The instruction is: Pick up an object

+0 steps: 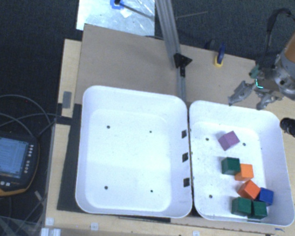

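The jaws (252,97) hang open and hold nothing above the far edge of the right bin (285,161), and the purple block (229,139) lies inside it, nearest the jaws, toward the bin's near side.

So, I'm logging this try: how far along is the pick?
Nothing looks done yet. All the blocks lie in the right bin: a purple block apart from the rest, then green, orange and blue ones clustered nearer the front corner. In hand: the gripper hangs open above the bin's far rim, nothing between its fingers. Left: come down on a block, close on it, and lift.
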`<state>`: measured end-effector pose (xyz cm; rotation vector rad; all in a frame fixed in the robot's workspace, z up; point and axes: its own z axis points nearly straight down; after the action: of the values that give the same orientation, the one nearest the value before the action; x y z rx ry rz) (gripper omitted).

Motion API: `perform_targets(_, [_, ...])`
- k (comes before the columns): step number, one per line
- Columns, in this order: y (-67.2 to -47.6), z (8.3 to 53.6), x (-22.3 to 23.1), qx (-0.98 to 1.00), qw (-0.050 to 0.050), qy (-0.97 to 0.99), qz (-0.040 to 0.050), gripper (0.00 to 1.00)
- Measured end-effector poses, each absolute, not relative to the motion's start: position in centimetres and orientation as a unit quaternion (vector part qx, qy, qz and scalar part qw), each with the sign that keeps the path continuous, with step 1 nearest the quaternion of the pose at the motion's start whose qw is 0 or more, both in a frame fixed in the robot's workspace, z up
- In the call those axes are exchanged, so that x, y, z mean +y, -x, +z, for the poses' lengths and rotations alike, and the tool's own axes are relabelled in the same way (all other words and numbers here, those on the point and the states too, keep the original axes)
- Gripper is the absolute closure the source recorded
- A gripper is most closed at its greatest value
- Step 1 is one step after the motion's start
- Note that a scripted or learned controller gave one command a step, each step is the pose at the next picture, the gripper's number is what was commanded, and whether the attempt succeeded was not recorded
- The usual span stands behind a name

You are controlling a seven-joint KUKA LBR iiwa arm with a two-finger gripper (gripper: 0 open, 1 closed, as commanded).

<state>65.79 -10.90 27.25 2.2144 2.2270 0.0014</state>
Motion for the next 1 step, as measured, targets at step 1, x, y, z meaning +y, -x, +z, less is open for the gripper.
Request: perform_targets(1, [-65.79, 27.26, -10.91, 0.709, 0.001, -0.705, 0.0002, 0.00])
